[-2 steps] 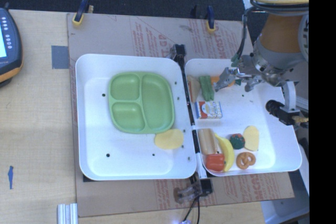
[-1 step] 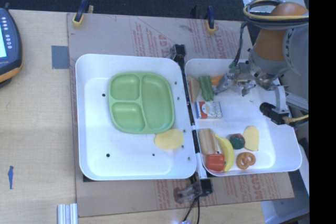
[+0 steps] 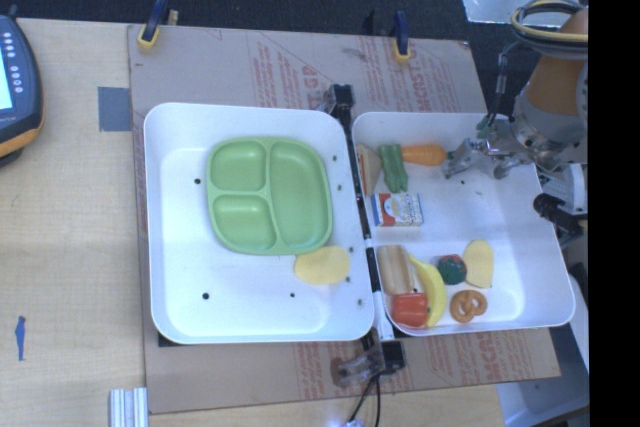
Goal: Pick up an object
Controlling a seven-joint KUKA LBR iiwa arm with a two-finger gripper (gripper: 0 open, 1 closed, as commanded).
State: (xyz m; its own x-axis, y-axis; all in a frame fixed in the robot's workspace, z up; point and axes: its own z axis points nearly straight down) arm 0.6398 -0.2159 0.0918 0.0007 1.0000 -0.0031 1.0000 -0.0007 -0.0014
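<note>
My gripper point(image 3: 478, 165) hangs over the far part of the right bin point(image 3: 520, 215), its two fingers spread open with nothing between them. Just left of it lie an orange carrot point(image 3: 426, 155) and a green cucumber point(image 3: 392, 167). A small printed box point(image 3: 398, 209) lies nearer the bin's middle. Along the near edge sit a banana point(image 3: 433, 287), a red tomato piece point(image 3: 408, 309), a brown pretzel point(image 3: 467, 305), a yellow wedge point(image 3: 480, 263) and a dark green and red piece point(image 3: 452, 268).
The left bin point(image 3: 180, 245) holds a green divided plate point(image 3: 270, 195) and a pale yellow slice point(image 3: 322, 266) by its right wall. Blue and yellow clamps point(image 3: 401, 45) hold the board at the back. A handheld pendant point(image 3: 15, 85) lies far left.
</note>
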